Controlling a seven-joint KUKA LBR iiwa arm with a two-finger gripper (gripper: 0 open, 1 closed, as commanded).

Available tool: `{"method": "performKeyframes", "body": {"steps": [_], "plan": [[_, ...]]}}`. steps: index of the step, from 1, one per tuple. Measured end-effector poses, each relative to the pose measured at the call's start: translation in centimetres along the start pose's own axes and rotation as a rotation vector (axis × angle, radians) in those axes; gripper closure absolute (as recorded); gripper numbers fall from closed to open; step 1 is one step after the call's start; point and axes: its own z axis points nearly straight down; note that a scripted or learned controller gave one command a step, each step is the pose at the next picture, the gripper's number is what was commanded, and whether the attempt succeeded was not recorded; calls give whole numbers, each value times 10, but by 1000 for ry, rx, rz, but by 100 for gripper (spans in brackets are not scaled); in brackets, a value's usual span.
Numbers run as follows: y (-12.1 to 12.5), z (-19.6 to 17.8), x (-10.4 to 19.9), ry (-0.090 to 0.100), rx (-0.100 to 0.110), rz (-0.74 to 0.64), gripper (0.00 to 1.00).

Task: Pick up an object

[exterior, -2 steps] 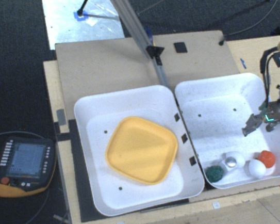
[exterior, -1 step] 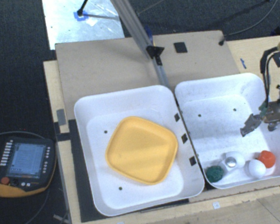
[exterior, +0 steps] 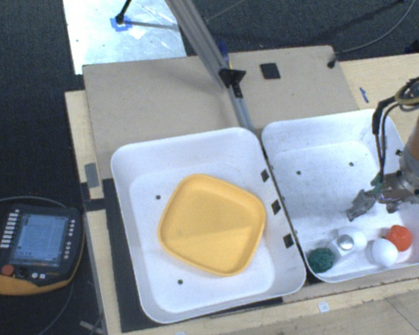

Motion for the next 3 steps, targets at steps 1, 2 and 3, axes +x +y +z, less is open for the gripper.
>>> {"method": "performKeyframes", "body": {"steps": [1,2,3], "plan": [[0,48,0,-1,-2,0,0],[1,36,0,-1,-5,0,100],[11,-21,-2,-3,-10,-1,100]]}}
